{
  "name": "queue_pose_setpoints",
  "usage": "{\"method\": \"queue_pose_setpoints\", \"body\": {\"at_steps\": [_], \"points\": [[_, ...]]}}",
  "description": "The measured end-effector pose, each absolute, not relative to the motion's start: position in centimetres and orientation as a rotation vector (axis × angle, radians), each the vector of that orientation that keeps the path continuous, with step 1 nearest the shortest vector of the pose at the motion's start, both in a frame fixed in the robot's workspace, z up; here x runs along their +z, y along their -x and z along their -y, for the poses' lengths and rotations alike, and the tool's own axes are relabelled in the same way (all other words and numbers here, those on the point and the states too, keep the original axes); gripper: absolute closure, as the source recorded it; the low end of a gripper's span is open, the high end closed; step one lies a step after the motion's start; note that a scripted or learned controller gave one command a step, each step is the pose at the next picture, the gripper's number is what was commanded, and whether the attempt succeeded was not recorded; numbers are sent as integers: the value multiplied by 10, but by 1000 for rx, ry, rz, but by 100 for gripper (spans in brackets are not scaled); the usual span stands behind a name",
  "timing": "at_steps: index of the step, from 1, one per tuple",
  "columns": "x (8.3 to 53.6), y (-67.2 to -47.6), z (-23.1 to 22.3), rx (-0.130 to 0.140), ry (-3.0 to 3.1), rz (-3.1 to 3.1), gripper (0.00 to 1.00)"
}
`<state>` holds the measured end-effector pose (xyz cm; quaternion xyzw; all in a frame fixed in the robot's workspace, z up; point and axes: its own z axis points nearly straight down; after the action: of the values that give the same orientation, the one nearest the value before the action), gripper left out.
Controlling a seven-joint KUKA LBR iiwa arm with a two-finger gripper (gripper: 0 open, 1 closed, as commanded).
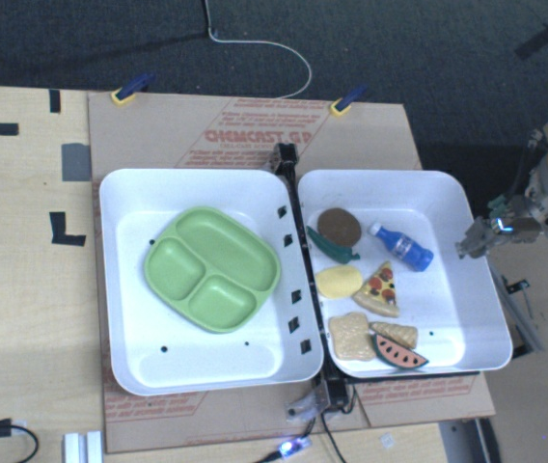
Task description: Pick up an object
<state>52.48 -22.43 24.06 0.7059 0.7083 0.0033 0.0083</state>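
Observation:
The right bin (448, 193) holds several toy foods. A brown round patty (339, 227) lies at its back left with a dark green piece (332, 247) beside it. A blue bottle (402, 247) lies in the middle, with a yellow lump (339, 281) and a pizza slice (381, 291) in front of it. A tan cracker (351, 336) and a watermelon slice (397, 349) rest near the front wall. My gripper (479, 238) hangs over the bin's right rim, to the right of the bottle, with nothing seen in it.
The left bin (120, 258) carries a light green divided plate (212, 268). Both bins sit on a cardboard sheet (255, 133) held by yellow and blue clips. A white cable (255, 41) loops behind on the dark floor.

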Motion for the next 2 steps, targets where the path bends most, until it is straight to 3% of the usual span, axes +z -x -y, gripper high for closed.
{"method": "queue_pose_setpoints", "body": {"at_steps": [1,2], "points": [[367,-505,177,11,-2206,-2221,100],[294,-482,194,-7,-2228,-2224,100]]}}
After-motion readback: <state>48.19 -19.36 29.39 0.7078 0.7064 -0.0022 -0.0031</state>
